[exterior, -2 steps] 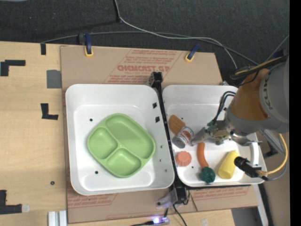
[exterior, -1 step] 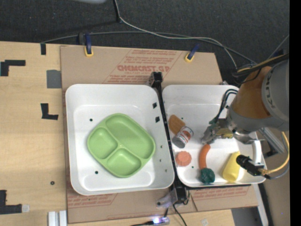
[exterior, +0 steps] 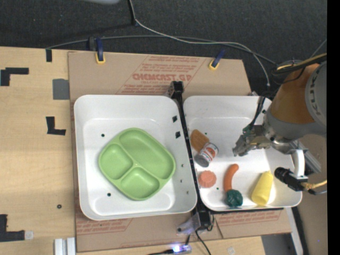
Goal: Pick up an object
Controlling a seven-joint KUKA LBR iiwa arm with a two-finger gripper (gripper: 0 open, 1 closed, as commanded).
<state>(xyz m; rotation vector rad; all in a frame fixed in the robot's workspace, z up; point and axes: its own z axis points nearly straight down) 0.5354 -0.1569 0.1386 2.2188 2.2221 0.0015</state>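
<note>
Now hovering low over the right bin — gripper dark and small, impossible to tell whether parted or clenched. Looks like the approach step; nothing seen between the tips. Nearest pick below: orange sausage, beside yellow piece and green lump. Small can further left. Green plate in the other bin.

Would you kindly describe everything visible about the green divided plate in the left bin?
The green plate is pale lime, smooth and matte, like moulded plastic. It has a rounded-square outline with a raised rim, and ridges split it into three compartments, none holding anything. It lies flat and face up on the floor of the left bin, turned at an angle to the bin's walls. Nothing else touches it.
</note>
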